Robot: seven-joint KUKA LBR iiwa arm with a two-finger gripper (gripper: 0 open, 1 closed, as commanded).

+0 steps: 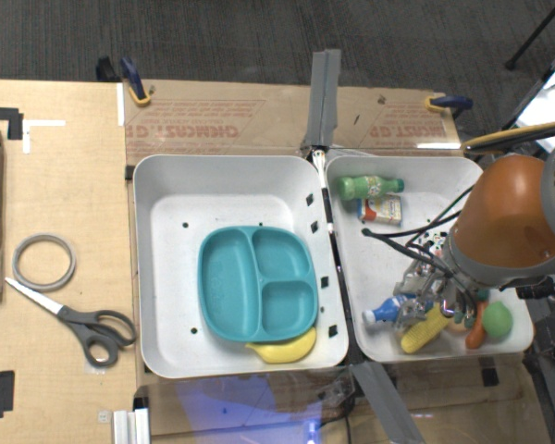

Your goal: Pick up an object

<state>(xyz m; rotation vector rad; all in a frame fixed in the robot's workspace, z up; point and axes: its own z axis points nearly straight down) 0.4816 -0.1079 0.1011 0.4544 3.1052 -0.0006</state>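
On the bench (65,202), a tape roll (44,260) lies just above a pair of grey-handled scissors (79,320). The left bin (157,248) holds a teal divided plate (258,282), with a yellow banana (284,348) tucked under its near edge. In the right bin (444,169), a green bottle (371,187) sits by a small red-and-white item (382,212) at the far side. The tool (426,296) is low among a blue-capped tube (385,312), a yellow object (424,331) and what may be a green ball (497,319); whether it grips anything cannot be told.
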